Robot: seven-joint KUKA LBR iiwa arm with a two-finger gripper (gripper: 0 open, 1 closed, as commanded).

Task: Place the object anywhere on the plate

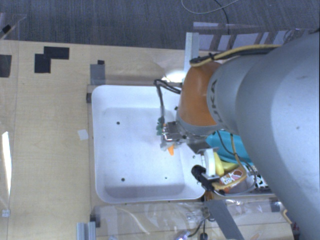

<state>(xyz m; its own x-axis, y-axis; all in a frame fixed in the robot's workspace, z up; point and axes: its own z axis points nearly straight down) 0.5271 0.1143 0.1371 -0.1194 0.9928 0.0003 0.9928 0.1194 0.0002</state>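
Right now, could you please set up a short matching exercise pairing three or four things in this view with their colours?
Things:
1. bin
2. band above the wrist
3. small object at the gripper
4. flat item under the arm

Colours:
A. teal
B. white
C. bright orange tip
D. dull orange-brown

Pairs: 1-B, 2-D, 3-C, 4-A
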